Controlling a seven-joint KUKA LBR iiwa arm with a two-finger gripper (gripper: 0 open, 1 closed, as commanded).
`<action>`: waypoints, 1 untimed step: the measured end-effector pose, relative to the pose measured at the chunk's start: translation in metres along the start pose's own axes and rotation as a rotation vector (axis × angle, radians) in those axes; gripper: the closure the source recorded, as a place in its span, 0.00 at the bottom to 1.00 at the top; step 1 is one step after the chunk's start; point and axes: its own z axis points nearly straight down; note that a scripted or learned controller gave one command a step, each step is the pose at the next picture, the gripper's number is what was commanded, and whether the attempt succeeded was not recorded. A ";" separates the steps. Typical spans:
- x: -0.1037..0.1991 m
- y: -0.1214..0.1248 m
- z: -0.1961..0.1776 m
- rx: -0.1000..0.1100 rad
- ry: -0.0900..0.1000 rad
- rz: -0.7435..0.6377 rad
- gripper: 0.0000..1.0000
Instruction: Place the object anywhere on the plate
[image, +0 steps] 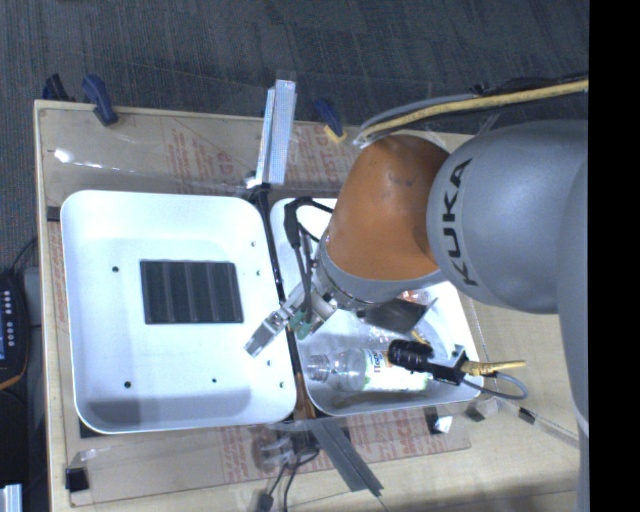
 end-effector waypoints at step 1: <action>0.021 0.017 0.047 0.001 0.001 0.168 0.00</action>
